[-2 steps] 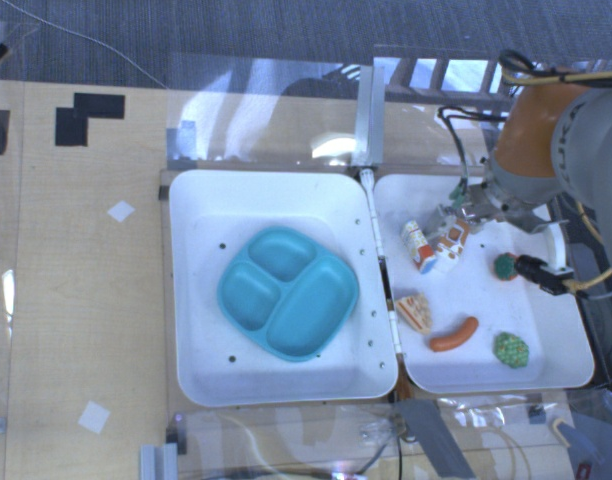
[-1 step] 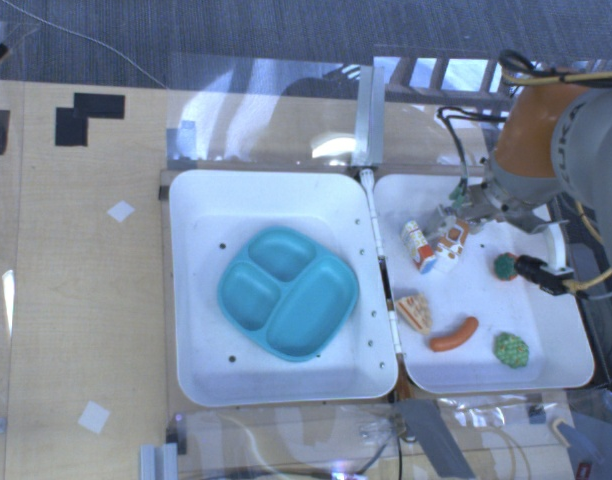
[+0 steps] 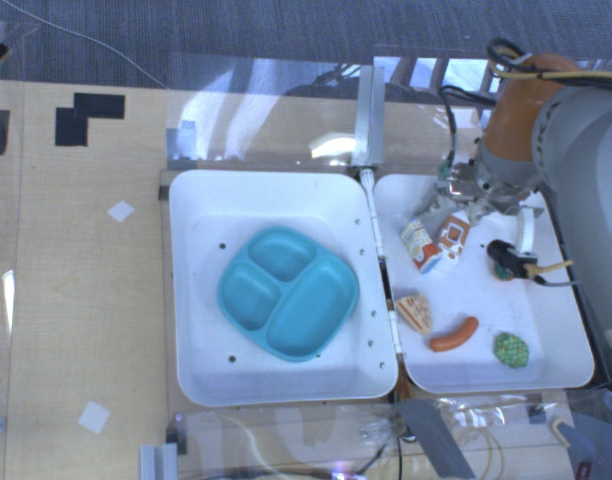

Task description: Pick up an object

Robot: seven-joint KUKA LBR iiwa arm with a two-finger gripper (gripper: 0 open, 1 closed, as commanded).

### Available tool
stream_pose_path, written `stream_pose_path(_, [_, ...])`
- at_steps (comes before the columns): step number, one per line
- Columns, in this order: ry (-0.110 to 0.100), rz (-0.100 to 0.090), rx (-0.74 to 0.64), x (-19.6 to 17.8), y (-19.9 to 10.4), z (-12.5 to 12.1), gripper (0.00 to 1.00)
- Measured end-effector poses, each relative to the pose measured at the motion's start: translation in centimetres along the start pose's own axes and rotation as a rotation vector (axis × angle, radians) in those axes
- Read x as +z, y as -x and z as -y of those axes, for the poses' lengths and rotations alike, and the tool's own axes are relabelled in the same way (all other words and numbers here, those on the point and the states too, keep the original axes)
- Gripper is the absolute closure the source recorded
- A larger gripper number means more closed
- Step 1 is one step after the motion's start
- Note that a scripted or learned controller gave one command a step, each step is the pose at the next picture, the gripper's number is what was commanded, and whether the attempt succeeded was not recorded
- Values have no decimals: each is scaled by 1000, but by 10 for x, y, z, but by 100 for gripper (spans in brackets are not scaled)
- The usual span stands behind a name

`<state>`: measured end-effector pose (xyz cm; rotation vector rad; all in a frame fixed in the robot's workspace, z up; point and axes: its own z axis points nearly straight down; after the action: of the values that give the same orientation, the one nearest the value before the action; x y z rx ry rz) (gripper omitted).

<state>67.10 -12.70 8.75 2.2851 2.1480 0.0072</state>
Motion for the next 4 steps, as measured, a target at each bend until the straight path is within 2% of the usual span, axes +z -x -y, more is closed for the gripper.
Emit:
stream_pose_path(1, [7,1,-6,-13,-1,-3,100])
stream_pose_path(2, [7,1,-7,-13,-1,-3,0])
stream_pose_path(3, [1,1,-135,-71,19,4,0])
stream_pose_path(4, [1,0,-311,0,12,32,0])
